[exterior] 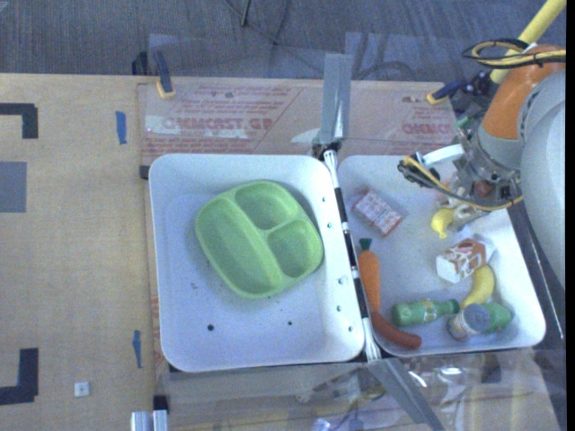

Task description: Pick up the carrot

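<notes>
Carrot point(369, 277) lies in the right bin point(530, 330), hard against its left wall by the divider between the two bins; green top toward the far side, orange tip toward the near edge; long axis runs near-to-far, only slightly slanted; its tip end touches or just meets a red sausage-like piece point(398, 333) curving along the bin's near wall; a green bottle point(425, 312) sits just beside that.

My claw point(456, 206) hangs at the far right of the same bin, over a small yellow piece point(440, 223); well apart from the carrot; cables hide the tips, so I cannot tell how wide it stands; nothing visibly held.

Step in hand, as I judge it: travel left across the bin to the carrot; I'd turn the wrist so the closing line crosses the long axis, aim at mid-body away from the sausage, and watch wall clearance; one finger needs room against that left wall.

Left bin point(180, 330) holds a green divided plate point(260, 238).
</notes>
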`<act>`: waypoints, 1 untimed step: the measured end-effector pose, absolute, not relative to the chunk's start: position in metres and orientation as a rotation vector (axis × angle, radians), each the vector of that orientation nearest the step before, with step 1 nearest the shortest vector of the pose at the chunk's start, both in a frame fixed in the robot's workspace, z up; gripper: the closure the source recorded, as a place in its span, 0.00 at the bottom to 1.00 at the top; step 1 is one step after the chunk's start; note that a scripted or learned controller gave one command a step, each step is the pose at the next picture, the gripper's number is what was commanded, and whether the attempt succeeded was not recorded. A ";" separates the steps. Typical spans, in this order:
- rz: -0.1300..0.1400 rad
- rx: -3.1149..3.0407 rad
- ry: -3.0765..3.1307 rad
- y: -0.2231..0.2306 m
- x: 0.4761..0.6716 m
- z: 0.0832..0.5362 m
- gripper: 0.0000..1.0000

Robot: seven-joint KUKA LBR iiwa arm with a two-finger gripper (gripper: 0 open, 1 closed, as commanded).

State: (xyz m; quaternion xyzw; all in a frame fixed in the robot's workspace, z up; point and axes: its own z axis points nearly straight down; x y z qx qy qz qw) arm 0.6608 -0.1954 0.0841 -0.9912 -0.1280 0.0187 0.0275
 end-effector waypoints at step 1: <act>0.044 -3.067 -0.370 -0.195 0.659 0.084 1.00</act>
